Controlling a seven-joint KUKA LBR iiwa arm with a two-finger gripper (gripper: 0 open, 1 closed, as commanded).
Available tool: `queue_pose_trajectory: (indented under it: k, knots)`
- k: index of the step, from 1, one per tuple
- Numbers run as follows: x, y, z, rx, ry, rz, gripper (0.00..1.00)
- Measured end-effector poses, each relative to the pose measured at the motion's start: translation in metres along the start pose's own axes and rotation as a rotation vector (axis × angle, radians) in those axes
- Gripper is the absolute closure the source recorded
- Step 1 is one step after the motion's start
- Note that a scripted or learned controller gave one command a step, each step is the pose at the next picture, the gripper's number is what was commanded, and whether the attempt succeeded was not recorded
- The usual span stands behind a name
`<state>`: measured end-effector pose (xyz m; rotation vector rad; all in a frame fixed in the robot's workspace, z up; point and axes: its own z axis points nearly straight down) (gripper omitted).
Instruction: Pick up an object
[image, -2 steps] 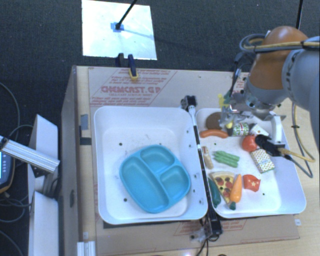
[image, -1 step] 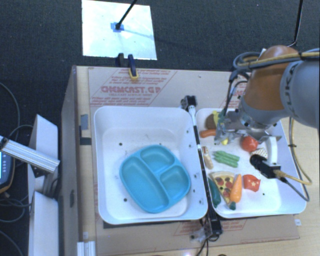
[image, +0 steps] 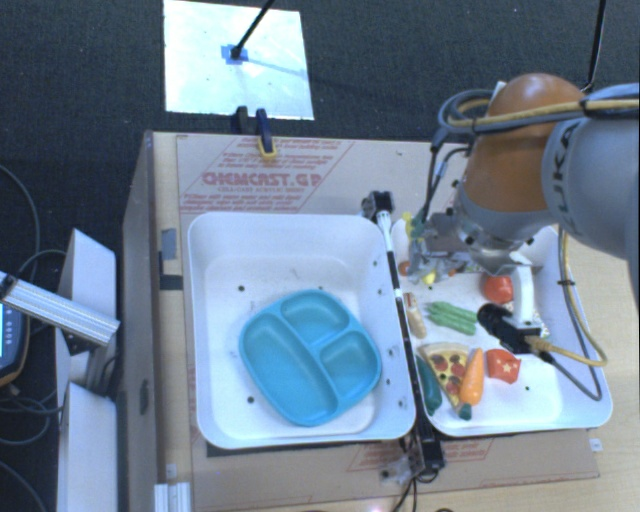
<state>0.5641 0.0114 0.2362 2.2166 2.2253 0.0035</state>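
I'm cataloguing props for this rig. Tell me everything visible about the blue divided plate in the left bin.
The light blue divided plastic plate is a rounded-corner tray with three compartments split by raised ridges. It looks like smooth, matte plastic. It lies flat and right side up, turned at an angle, on the floor of the left white bin, toward its front right. All three compartments hold nothing, and only the bin touches it.
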Motion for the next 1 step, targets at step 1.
queue_pose_trajectory:
  k: [1]
  knots:
    - [0.0312, -0.0121, -0.0061, 0.001, 0.0, 0.0, 1.0]
